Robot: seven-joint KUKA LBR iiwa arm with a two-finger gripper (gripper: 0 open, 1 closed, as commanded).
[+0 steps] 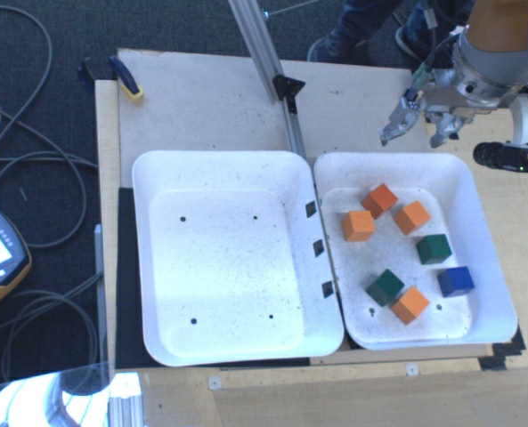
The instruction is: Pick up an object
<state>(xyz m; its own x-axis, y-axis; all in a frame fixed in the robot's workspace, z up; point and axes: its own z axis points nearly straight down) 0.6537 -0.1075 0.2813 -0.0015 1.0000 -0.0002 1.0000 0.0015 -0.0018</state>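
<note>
The left bin sits closest to the lens of all the large things on the bench, a shallow white tray with a speckled floor and nothing lying on it. Touching it along a shared rim is the right bin, the same shape, and this one carries every candidate for the pick.

Above the far rim of the right bin hangs the gripper, its two fingers spread apart with nothing between them, well clear of the blocks below.

The blocks are small cubes, seven in all. Three orange ones cluster toward the far side: one orange cube, a second just beside it, and a third nearer the divider. A green cube lies mid-bin, a blue cube near the right wall, and a dark green cube touches, or nearly touches, the last orange cube at the near side.

They look like rigid blocks, probably wood or hard plastic, so light, stiff and not fragile; flat faces should give the fingers good purchase, though painted surfaces may be a little slick. The sensible hold is across two opposite flat faces, fingers squared to the cube's rotation. The green cube in mid-bin and the blue cube stand most apart from neighbours, so either seems the easier target; the touching pair at the near side looks likeliest to jam a finger.
</note>
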